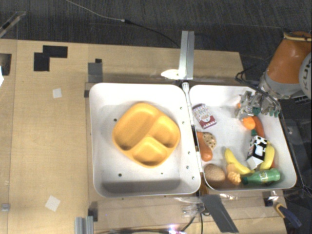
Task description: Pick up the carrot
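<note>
The carrot is a short orange piece lying in the right bin, near its far right side. My gripper hangs just above the carrot's far end, at the end of the grey arm with the orange band that reaches in from the right. The gripper's metal parts overlap the carrot's top edge. Whether they touch it is unclear from this angle.
The left bin holds a yellow divided plate. The right bin also holds a red-and-white packet, a sausage, a potato, two bananas, a black-and-white carton and a green bottle.
</note>
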### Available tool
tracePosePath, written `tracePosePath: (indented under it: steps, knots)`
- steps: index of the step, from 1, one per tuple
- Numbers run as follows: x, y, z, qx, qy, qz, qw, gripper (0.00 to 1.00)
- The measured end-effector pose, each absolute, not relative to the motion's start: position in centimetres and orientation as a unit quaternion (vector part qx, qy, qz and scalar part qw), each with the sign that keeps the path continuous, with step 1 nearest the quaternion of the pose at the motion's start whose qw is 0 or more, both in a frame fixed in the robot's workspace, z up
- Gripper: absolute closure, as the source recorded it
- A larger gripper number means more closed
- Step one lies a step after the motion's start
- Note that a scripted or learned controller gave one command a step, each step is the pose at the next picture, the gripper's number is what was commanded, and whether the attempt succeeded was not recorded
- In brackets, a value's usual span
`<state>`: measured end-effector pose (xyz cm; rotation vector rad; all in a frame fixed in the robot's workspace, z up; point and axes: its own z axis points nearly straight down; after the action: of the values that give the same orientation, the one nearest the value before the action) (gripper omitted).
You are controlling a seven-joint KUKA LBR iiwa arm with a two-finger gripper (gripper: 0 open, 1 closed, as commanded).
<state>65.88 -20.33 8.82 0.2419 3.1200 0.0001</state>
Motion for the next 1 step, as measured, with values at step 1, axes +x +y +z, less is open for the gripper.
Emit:
tracePosePath:
  steps: [1]
  knots:
    - [58.32,-18.35,8.92,0.039,0.999,-0.0005,0.005,1.0]
